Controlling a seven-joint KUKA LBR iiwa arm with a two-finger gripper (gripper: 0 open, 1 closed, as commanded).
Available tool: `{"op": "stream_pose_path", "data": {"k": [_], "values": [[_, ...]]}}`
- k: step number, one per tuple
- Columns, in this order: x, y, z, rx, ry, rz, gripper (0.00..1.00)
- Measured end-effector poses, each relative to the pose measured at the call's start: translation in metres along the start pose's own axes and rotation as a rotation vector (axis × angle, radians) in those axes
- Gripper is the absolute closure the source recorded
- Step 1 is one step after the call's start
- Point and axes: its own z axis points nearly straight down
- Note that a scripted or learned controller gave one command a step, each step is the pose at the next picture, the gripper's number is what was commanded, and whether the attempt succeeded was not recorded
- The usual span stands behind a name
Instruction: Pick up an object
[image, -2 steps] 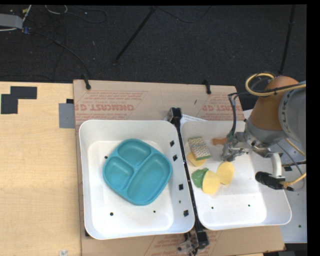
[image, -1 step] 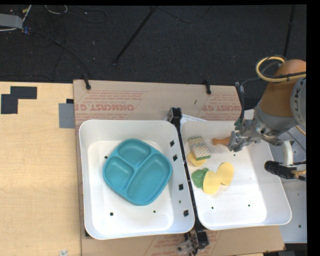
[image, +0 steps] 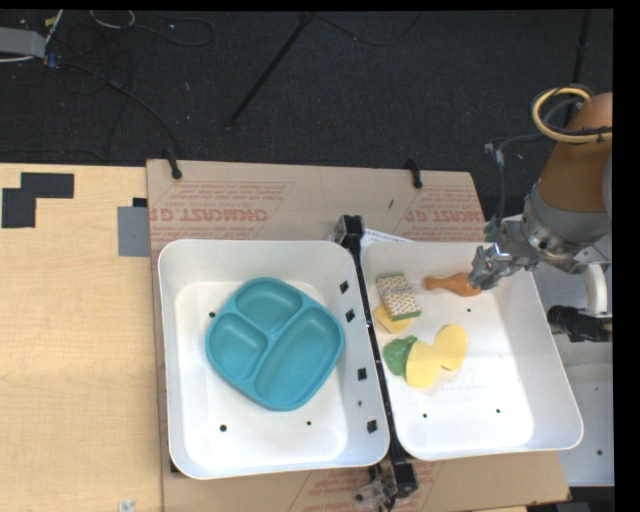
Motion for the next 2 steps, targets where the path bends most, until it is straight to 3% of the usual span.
{"op": "stream_pose_path", "data": {"k": [2], "values": [[0.096, -0.040, -0.016, 0.007, 0.003, -0.003, 1.00]]}}
